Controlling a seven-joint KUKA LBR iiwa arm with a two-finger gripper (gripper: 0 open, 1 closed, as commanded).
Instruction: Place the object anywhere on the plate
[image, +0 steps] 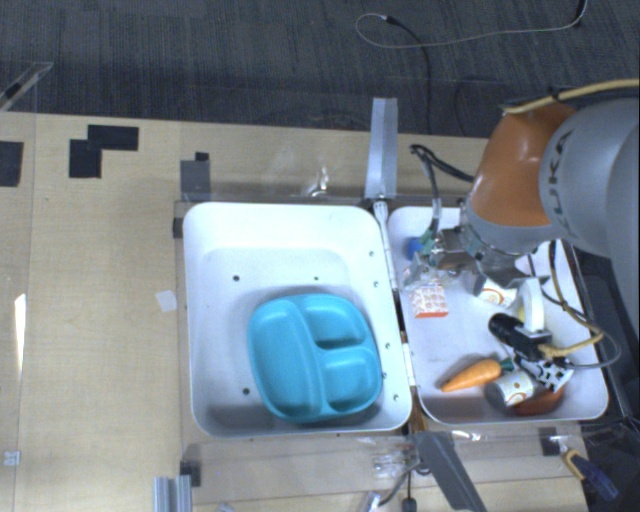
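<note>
- The plate (315, 355) was light blue and rounded, with one long compartment on its left and two smaller ones on its right. You would have found it lying flat in the left bin (215, 300), toward that bin's near right corner.
- The packet (428, 299) was small and white with a red pattern. It lay in the right bin (590, 405), close to the left wall.
- The gripper (435, 252) hung over the far left part of the right bin, just beyond the packet. You could not tell whether it was open or closed, or whether it touched anything.
- An orange carrot (472, 375) lay near the right bin's front edge, with a brown-and-white round thing (515, 393) just beside it.
- The two bins' adjoining walls stood between packet and plate.
- The grey arm (590, 170) covered the bin's far right corner.
</note>
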